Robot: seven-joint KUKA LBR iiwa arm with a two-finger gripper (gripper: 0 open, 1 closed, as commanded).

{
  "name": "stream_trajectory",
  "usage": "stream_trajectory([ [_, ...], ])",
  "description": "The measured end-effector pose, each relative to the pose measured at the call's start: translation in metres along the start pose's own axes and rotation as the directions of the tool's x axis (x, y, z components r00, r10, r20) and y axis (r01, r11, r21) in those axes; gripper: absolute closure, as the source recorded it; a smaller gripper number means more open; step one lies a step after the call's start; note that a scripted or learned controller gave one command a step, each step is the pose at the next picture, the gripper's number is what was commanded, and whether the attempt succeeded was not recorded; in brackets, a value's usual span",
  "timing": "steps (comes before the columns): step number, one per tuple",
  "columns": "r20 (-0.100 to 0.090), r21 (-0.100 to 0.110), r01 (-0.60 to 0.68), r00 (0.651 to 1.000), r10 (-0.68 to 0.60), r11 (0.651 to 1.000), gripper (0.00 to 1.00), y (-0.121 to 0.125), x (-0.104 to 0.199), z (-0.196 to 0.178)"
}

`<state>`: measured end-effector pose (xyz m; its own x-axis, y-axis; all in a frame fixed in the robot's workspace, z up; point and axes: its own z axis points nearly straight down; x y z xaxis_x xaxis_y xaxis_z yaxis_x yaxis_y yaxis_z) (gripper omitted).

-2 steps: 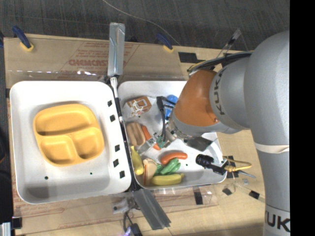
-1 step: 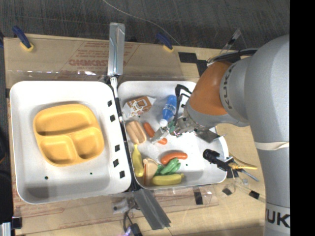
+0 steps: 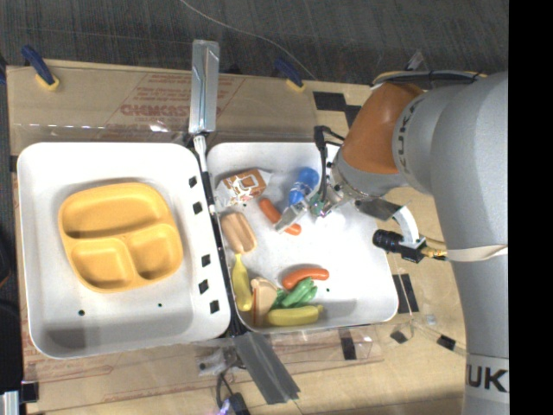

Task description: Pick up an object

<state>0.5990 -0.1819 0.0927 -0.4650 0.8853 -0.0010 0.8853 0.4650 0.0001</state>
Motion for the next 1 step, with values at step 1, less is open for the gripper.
stream_trajectory([
  [1, -0.001, 0.0, -0.352, 0.936, 0.352, 0.936, 0.0, 0.0368, 0.0407, 0.0007],
])
